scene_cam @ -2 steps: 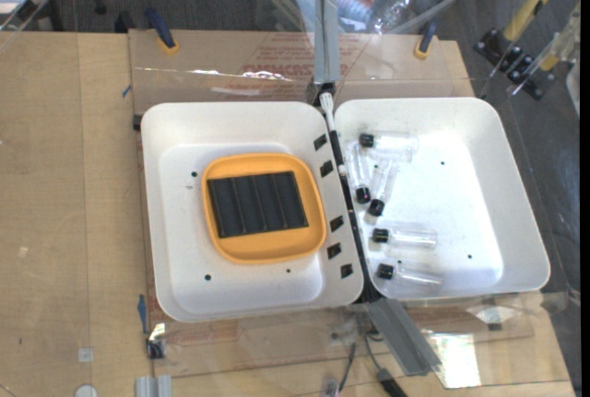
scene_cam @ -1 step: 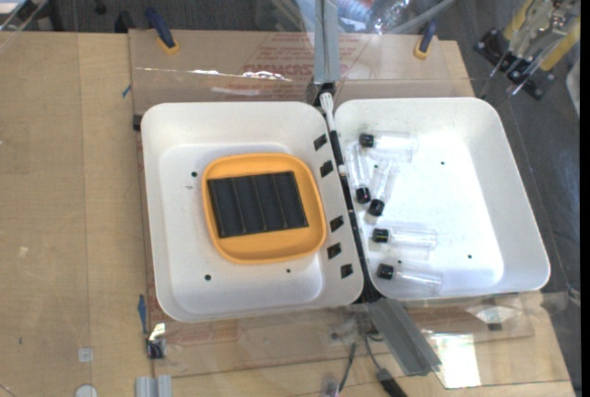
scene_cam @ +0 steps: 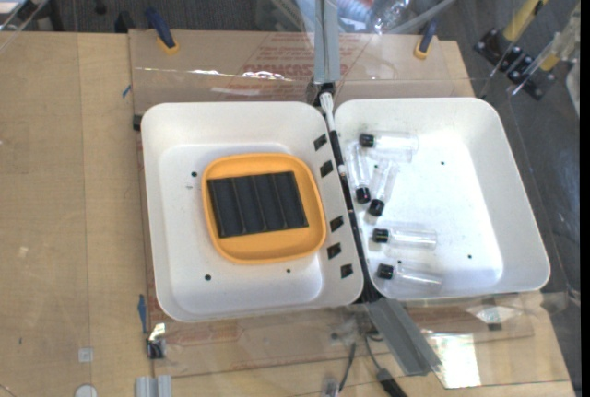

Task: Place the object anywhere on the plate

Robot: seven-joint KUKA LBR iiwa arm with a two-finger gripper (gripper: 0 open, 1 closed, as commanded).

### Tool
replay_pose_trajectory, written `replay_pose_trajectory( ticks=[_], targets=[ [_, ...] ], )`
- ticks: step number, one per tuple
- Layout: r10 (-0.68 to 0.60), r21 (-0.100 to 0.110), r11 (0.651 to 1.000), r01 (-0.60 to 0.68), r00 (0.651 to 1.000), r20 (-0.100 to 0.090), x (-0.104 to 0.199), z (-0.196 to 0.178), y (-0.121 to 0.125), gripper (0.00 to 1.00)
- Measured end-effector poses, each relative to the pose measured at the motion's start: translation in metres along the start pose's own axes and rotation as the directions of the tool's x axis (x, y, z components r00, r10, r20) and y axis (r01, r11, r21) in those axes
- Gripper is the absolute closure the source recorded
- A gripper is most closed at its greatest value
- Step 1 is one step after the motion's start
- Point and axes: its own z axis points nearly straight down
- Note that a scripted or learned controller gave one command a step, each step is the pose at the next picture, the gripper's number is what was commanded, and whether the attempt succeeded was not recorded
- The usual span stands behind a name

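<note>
A square orange plastic plate [scene_cam: 265,206] with a black ribbed centre is seen in the left white bin [scene_cam: 166,229]; clear black-capped vials [scene_cam: 387,145] are scattered in the right white bin [scene_cam: 489,192].

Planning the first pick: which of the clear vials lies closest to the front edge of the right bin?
The vial lowest in the view, black cap pointing left; the others lie farther back.
</note>
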Motion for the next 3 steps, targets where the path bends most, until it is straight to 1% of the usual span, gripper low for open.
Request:
replay_pose_trajectory(
  ticks=[1,2,3],
  targets=[
    [-0.236,-0.003,0.972,0.236,0.972,-0.003,-0.002,0.01,0.003,1.0],
    [-0.301,-0.001,0.954,0.301,0.954,0.001,-0.008,0.0,0.005,1.0],
    [-0.258,-0.002,0.966,0.258,0.966,0.001,-0.007,0.0,0.003,1.0]
  ],
)
